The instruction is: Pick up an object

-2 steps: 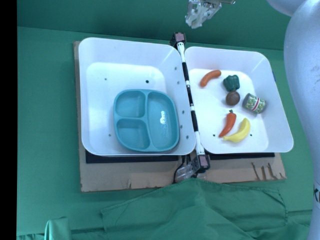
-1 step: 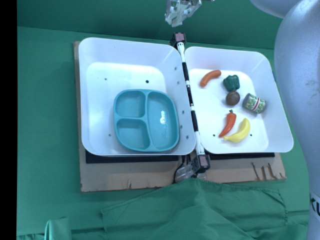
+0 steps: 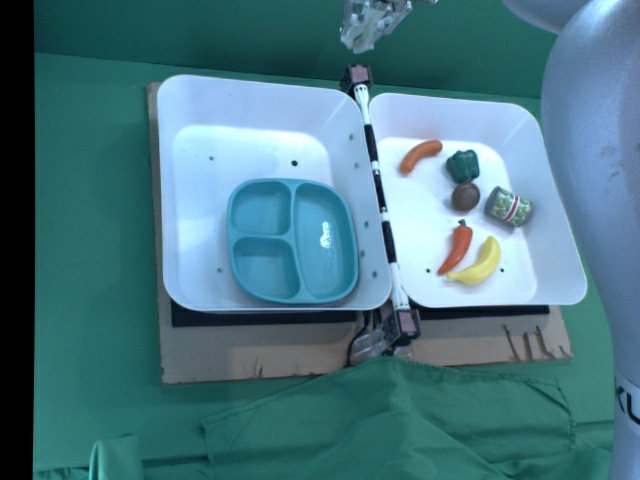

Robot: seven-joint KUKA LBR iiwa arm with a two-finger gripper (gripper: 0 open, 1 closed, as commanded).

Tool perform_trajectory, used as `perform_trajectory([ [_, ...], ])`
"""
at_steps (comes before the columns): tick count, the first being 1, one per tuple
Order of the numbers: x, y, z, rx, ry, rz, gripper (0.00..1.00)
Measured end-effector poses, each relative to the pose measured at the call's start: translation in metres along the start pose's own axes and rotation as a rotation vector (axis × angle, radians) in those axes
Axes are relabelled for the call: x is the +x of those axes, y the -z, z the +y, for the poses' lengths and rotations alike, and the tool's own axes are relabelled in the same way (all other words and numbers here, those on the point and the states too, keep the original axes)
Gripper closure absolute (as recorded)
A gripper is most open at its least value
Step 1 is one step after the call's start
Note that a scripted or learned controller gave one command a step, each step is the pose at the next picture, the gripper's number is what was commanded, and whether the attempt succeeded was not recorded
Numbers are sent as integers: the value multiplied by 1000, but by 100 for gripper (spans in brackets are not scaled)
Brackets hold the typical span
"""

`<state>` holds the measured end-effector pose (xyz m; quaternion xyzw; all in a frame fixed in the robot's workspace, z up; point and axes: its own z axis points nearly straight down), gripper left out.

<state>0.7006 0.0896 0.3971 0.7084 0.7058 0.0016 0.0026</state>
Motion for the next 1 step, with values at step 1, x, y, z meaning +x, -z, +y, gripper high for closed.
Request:
perform_trajectory([
  [1,22,-19,0,4,1,0,100],
])
